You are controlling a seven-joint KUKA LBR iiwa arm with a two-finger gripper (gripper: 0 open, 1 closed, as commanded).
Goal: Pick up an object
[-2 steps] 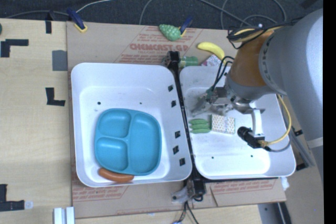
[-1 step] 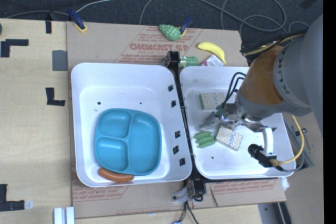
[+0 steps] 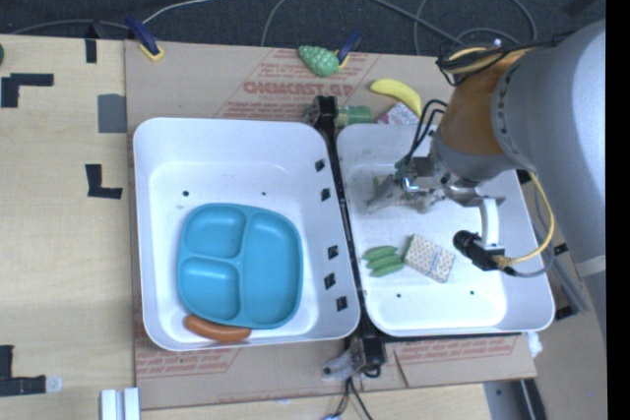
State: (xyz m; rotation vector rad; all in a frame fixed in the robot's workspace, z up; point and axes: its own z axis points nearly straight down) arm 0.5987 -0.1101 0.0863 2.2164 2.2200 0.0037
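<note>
The pincer (image 3: 386, 196), grip state unclear, hangs low at centre-right over the right bin (image 3: 492, 310); the green pod (image 3: 384, 259) below calls for a squarely centred descent.

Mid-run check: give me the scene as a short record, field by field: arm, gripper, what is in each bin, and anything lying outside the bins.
arm: reaches in from the right, over the right bin
gripper: low over the right bin's upper part; grip state unclear
right bin contents: green pod, patterned packet beside it
left bin contents: blue divided plate, orange sausage at the plate's near edge
outside the bins: banana and green item on the cardboard behind them
object held: none visible between the fingers
</note>
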